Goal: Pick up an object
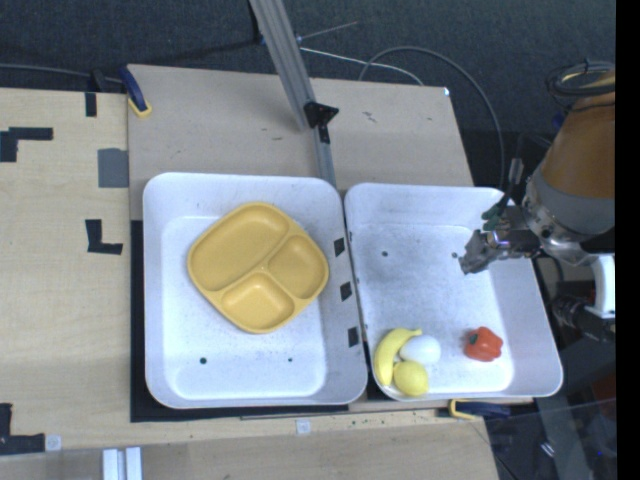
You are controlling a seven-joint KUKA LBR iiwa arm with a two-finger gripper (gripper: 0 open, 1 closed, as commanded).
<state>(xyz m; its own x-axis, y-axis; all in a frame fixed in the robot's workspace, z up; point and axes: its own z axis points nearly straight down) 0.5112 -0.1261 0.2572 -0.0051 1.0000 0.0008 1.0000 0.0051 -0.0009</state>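
Observation:
In the right bin, a red pepper-like toy lies near the front right. At the front left corner a yellow banana, a white egg and a yellow lemon are bunched together. My gripper hangs over the right side of this bin, well above and behind the red toy, with nothing seen between its fingers. The arm with its orange band comes in from the right.
The left bin holds a yellow divided plate. A grey metal pole slants down to the join between the bins. The wooden bench spreads to the left.

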